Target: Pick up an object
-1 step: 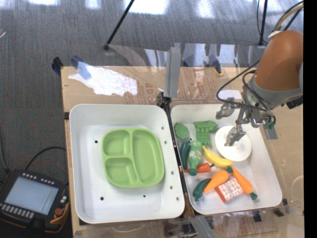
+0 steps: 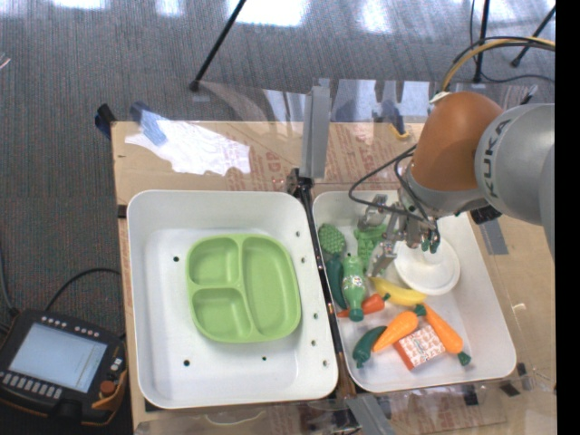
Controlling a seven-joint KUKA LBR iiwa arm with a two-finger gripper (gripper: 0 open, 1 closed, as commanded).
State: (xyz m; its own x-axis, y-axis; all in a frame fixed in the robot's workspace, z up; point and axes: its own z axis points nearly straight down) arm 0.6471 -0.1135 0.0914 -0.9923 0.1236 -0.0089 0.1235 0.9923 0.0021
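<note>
1. The grey arm [image 2: 507,166] reaches in from the right, its orange band [image 2: 453,143] bulging above the wrist, and the gripper [image 2: 399,243] hangs low over the right bin [image 2: 494,333].
2. The fingers point down toward the bin's upper middle — whether they are parted or pressed together, I cannot tell; the metal parts blur into each other from this angle.
3. Nothing can be made out between the fingers.
4. Just beside the gripper, on its right, lies a white bowl [image 2: 430,275]; the fingertip area sits at the bowl's left edge.
5. To the gripper's left, a bumpy green vegetable [image 2: 332,239] and a knobbly green piece [image 2: 368,243] lie near the bin's left wall.
6. Below them, a green bottle [image 2: 353,290] lies lengthwise, with a yellow banana [image 2: 401,292] just to its right, under the bowl.
7. Lower down — two orange carrots: one carrot [image 2: 397,330] slanting toward a dark green piece [image 2: 366,344], the other carrot [image 2: 444,332] slanting toward the bin's lower right.
8. Between the carrots lies a small red-and-white packet [image 2: 419,346].
9. Over in the left bin [image 2: 154,333], a light green divided plate [image 2: 243,288] lies flat near the middle, well apart from the gripper.
10. Behind the bins, a crumpled white cloth [image 2: 195,148] lies on the bench [image 2: 127,166].
</note>
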